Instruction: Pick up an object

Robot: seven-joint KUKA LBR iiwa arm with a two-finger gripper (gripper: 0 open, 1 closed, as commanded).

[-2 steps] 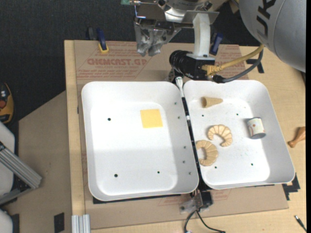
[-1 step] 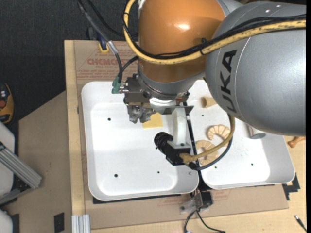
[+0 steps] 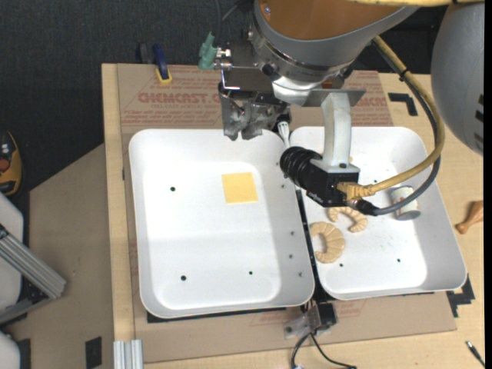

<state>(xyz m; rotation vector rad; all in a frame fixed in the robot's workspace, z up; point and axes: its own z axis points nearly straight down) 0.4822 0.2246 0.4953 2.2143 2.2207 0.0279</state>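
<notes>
A flat yellow square (image 3: 240, 187) lies in the left bin (image 3: 154, 229), in its back half. In the right bin (image 3: 430, 260) two tan, croissant-shaped pieces (image 3: 331, 242) rest near the dividing edge, and a small pale cylinder (image 3: 404, 203) lies further right. My gripper (image 3: 247, 123) hangs over the back rim of the left bin, up and slightly right of the yellow square. Nothing shows beneath it. The wrist's black fitting and hoses cover part of the right bin's back left.
A black connector with an orange hose (image 3: 323, 179) hangs from the arm over the seam between the bins. A blue and yellow clamp (image 3: 161, 64) sits at the bench's back left. Brown board (image 3: 115, 167) surrounds both bins.
</notes>
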